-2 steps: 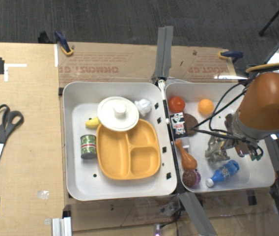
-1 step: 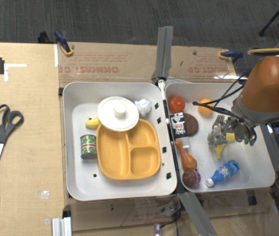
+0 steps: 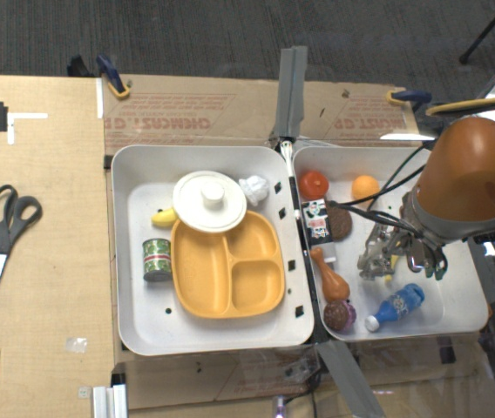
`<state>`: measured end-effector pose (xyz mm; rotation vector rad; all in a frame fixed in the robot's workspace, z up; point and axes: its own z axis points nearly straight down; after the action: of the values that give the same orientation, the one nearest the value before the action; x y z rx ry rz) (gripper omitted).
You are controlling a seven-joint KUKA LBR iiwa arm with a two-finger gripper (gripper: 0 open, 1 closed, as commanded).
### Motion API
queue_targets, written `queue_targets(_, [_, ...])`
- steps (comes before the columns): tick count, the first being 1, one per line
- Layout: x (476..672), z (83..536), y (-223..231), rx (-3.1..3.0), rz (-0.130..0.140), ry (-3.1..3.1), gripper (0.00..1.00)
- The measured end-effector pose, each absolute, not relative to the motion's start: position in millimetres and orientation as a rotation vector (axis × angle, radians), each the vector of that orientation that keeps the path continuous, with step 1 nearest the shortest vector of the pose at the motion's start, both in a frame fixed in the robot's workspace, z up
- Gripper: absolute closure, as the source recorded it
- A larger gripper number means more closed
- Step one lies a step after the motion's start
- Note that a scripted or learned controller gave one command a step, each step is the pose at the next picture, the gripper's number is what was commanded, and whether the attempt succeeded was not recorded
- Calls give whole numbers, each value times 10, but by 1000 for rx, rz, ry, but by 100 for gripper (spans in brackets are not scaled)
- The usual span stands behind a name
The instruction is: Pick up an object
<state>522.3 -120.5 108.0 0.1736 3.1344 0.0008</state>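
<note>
Right bin (image 3: 457, 325), claw (image 3: 378, 264) indistinct.

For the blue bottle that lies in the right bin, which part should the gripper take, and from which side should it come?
Probably the middle of the blue bottle, approached from above. It lies on its side, slanted, with the white cap toward the purple item. Closing the fingers across its narrow width, not along its length, looks best. The gripper hangs just above and left of it.

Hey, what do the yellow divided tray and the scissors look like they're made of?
The tray looks like moulded plastic: even yellow-orange colour, rounded compartments, soft sheen. The scissors appear to have metal blades, pale and shiny, with black handles, probably plastic.
</note>
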Motion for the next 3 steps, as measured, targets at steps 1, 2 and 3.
queue_targets(1, [5385,2671,-1144,-267,0,3125,100])
queue_targets(2, [5454,3307,-1763,-208,-1,3130,100])
queue_targets(3, [4881,3235,-2219,-443,-1,3107,100])
